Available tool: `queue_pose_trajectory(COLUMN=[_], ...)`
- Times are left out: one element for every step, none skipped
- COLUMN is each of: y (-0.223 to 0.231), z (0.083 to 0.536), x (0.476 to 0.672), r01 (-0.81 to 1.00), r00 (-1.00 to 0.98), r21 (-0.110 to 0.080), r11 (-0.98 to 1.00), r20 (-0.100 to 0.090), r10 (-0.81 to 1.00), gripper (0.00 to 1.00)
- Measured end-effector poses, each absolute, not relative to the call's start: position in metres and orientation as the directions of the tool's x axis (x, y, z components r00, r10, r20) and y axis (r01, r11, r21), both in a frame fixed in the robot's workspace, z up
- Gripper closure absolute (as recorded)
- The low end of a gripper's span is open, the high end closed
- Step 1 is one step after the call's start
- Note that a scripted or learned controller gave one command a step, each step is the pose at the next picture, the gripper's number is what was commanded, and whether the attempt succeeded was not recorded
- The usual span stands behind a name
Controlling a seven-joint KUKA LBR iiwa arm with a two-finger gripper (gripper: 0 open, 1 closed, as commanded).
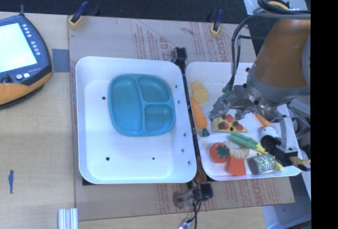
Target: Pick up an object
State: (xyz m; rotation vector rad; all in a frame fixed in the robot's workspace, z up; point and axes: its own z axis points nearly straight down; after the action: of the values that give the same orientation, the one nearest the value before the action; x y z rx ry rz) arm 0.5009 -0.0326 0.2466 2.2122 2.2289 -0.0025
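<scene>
A: At the near edge of the right bin (208,172), around six o'clock, the toys lie packed: a tomato (219,152), an orange block (236,166), a small can (263,163), and just above them a green pod (242,140) across a pale round piece.

B: So which one is the target?

A: The task names none, so any will do. My guess is the pizza slice (229,124), since the gripper (224,108) hangs right over its upper edge, at about nine o'clock of the bin's middle.

B: Open or closed?

A: I cannot tell; the tool is a dark tangle from this angle, and nothing is visibly held in it.

B: How should it go down, then?

A: Straight and square, I think. The slice lies flat, so the tips must straddle its narrow width and reach the floor of the bin. The carrot (198,113) sits just beside it at nine o'clock, along the wall, and could be nudged.

B: Any room to work?

A: Little near the front. Toward twelve o'clock the bin is barer, past the yellow rounds (199,92) by the far left corner. The divide between the bins is a raised rim, so a lift should clear it before travelling.

B: And beyond that?

A: The left bin (90,117) has wide white floor around a blue divided plate (141,104). Farther still, at ten o'clock, a pendant screen (18,58) rests on the bench, well apart.
</scene>
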Motion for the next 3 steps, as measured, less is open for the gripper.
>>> queue_pose_trajectory(y=[-0.063,-0.044,-0.045], z=[0.244,0.258,0.258], x=[0.489,0.535,0.535], r01=[1.0,1.0,1.0], r00=[-0.005,-0.004,-0.004], r21=[-0.004,-0.003,-0.003], r11=[0.005,0.004,0.004], r20=[-0.001,0.001,0.001], r10=[1.0,1.0,1.0], gripper=[1.0,1.0,0.0])
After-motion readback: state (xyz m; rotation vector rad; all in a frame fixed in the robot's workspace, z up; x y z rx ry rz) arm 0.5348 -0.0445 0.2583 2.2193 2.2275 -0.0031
